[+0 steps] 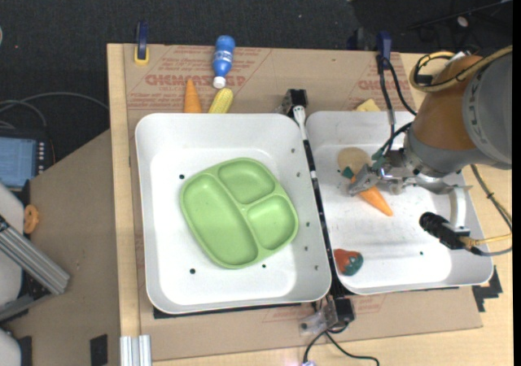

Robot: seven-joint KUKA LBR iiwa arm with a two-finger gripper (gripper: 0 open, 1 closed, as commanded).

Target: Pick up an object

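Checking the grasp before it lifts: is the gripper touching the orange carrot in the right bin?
Cannot tell. In the camera view the gripper sits right at the carrot's upper end, with no plain gap or contact visible.

An orange carrot [377, 200] lies tilted in the right bin [407, 271], a strawberry [348, 260] near its front-left corner.

Two bins side by side on the bench: the left bin [155, 193] carries a three-part divided plate [238, 211] lying in its middle. Over in the right bin [407, 271], a toy carrot [376, 199] lies mid-bin, a strawberry [348, 260] in the near left corner. Behind the left bin, a small bottle [222, 59] on the bench.
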